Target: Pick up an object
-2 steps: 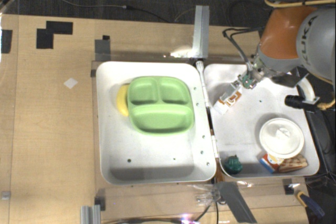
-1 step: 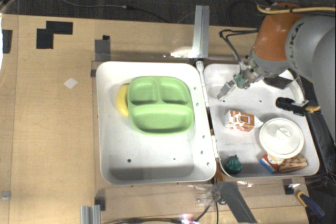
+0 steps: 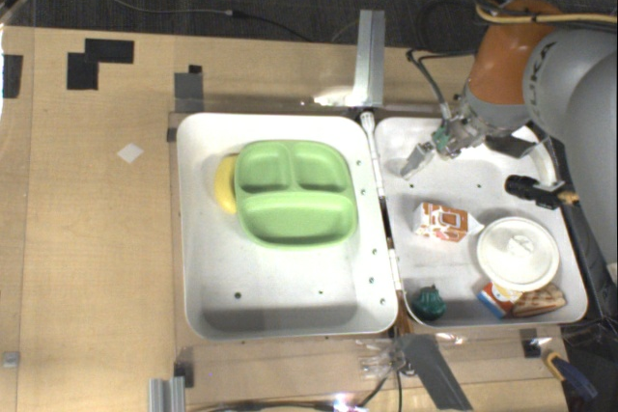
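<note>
Hand (image 3: 417,159) low over right bin (image 3: 579,289), grip state unclear; snack packet (image 3: 442,221) just below, white bowl (image 3: 519,251) beyond.

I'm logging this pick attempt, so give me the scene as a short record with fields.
left bin: green divided plate, with a yellow object partly under its left edge
right bin: white and orange packet, white round lidded container, small dark green object, a boxed item partly under the container
hand: over the right bin's upper left area, nothing seen held
arm: reaching in from the right
</note>
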Available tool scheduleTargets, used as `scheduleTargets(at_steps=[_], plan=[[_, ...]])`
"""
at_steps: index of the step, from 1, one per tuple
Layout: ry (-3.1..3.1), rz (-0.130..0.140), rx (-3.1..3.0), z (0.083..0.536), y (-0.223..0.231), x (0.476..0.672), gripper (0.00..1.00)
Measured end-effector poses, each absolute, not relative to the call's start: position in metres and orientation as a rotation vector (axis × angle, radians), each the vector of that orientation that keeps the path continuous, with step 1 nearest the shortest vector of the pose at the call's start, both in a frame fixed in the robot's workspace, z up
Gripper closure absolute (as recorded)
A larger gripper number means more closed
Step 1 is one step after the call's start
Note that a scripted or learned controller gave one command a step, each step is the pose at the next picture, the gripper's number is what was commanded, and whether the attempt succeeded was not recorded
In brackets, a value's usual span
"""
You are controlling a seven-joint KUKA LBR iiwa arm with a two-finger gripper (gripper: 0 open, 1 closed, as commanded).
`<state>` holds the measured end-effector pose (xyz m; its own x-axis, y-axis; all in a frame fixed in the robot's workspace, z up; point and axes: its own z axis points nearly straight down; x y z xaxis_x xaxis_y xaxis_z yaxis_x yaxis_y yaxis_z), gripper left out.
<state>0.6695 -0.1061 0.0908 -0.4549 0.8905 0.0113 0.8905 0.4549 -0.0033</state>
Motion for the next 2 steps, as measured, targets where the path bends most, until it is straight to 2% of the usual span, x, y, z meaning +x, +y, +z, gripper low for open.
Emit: scheduleTargets(at_steps=[1,2], plan=[[-2.71,-0.007,-1.605,0.188,-0.077,0.625,0.0],[-2.655,-0.006,-1.693,0.096,-0.108,0.599,0.0]])
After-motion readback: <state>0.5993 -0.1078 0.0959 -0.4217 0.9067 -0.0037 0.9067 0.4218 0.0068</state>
